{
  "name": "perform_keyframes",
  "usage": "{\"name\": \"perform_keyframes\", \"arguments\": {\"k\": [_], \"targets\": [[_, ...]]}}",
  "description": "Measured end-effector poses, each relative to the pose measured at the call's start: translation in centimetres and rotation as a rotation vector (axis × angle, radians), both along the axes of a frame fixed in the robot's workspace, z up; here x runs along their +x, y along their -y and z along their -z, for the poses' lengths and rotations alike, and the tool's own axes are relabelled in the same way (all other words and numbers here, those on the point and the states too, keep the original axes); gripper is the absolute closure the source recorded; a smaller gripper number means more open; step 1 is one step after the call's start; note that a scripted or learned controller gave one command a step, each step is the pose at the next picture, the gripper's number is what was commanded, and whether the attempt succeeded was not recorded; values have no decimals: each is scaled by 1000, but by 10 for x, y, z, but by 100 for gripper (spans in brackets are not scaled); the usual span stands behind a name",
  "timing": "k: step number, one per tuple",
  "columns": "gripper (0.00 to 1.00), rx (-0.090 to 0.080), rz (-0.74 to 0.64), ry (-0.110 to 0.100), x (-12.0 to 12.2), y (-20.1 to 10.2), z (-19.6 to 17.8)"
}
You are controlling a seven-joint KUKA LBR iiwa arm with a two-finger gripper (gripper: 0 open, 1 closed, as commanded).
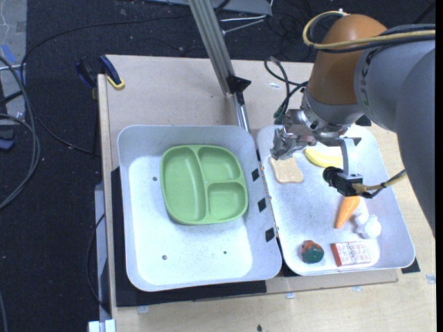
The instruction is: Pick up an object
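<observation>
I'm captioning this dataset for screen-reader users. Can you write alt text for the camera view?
A grey robot arm reaches in from the right, its hand low over a slice of toast in the right white bin, which also holds a banana, a carrot, and a small red-and-green toy. The left white bin holds a green divided plate.

Light falls evenly from above, bright on the two white bins (pixel 138 254) and the pale desk (pixel 173 81) in the middle of the frame, while the floor (pixel 48 19) along the left and top edges stays dark and grainy. Shadows are soft and short: a dim rim under the green plate (pixel 204 184) and a darker patch beneath the arm (pixel 374 68) at upper right, whose orange band (pixel 349 47) carries a mild sheen. Focus is fair at centre, but fine detail is smeared throughout, and small things at lower right look slightly blurred.
</observation>
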State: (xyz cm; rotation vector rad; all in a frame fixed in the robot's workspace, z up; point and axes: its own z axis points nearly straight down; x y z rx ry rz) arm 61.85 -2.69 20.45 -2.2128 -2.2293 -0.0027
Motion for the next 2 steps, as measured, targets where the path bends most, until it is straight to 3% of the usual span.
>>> {"name": "perform_keyframes", "arguments": {"k": [2], "targets": [[100, 0, -1, 2, 17, -109, -2]]}}
